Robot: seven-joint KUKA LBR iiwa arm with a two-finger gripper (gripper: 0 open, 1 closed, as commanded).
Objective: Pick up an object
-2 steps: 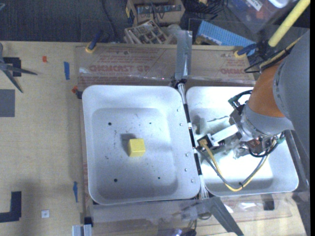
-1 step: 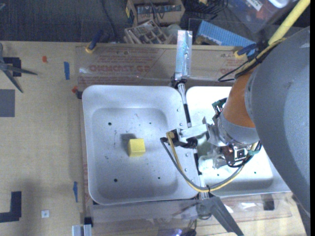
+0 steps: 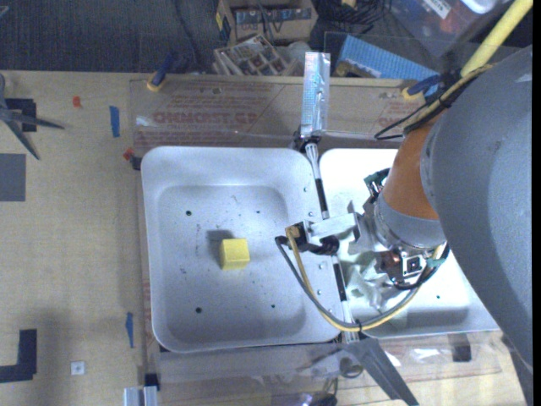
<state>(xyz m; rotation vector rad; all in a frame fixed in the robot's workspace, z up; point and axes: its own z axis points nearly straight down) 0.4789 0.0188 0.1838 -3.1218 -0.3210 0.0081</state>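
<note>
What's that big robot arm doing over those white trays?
It's supposed to pick something up. The grey arm with the orange band reaches in from the right, and its wrist hangs over the right bin, close to the divider between the two bins. A small yellow block sits by itself in the middle of the left bin, untouched and well away from the arm. Nothing has been picked up that I can see, so the job isn't done yet.
</note>
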